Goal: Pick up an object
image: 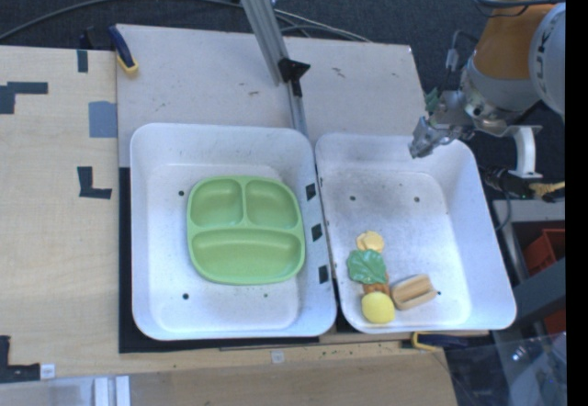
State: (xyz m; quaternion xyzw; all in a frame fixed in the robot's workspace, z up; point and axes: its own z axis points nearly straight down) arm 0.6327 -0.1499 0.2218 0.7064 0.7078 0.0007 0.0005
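Camera view: gripper (424, 143) above right bin's (478, 202) rim.

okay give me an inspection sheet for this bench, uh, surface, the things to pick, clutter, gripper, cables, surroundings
Surface: two shallow white bins, left bin and right bin, side by side on a pale board; dark speckling on the right bin's floor.
Job's things: small toy food pieces grouped at the right bin's near side: a yellow round piece, a green leafy piece, a tan bun-shaped piece, a small pale yellow piece.
Clutter: green divided plastic plate in the left bin.
Gripper: two-finger gripper over the right bin's far right corner, away from the toys, holding nothing seen.
Cables: thin dark cables on the floor beyond the board.
Surroundings: slanted metal pole; blue-and-yellow clamp.
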